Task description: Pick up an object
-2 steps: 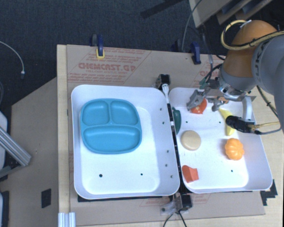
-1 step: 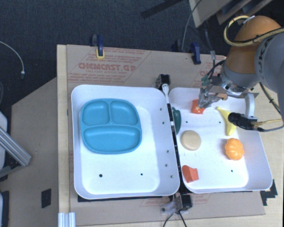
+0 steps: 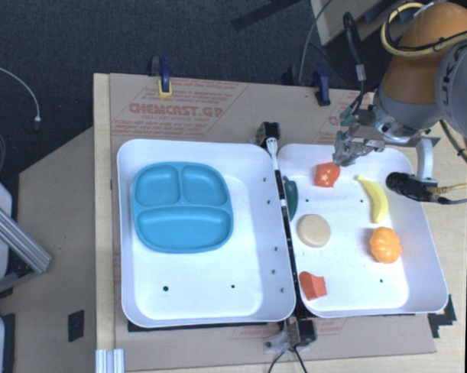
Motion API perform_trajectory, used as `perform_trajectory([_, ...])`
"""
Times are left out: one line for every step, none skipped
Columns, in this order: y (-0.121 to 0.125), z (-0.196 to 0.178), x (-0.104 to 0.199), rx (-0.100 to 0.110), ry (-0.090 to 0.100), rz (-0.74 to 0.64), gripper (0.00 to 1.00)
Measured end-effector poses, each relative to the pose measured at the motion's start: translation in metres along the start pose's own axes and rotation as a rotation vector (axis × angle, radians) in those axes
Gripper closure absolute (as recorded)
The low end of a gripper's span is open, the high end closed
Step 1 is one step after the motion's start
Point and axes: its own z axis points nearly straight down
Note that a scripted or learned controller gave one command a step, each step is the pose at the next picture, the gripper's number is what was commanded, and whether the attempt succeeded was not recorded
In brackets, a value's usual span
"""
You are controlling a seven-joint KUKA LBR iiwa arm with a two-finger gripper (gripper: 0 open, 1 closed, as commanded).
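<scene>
Red strawberry in right bin — pincer just above it, grip state unclear, banana nearby

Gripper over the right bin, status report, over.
Gripper low at the right bin's far edge, just above the red strawberry-like piece. Nothing seen held. Banana close beside; orange, round cookie further off.

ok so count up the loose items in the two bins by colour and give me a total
Red: 2, strawberry and block
Yellow: 1, banana
Orange: 1, round fruit
Tan: 1, disc
Dark green: 1, item
Blue: 1, divided plate
Total: 7
</scene>
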Motion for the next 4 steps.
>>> perform_trajectory([0.006,-0.062,-0.004,0.0,-0.001,0.0,1.0])
perform_trajectory([0.006,-0.065,-0.004,0.002,0.0,0.0,1.0])
perform_trajectory([0.007,-0.066,0.054,0.005,0.003,-0.005,1.0])
perform_trajectory([0.01,-0.065,0.108,0.005,0.002,-0.003,1.0])
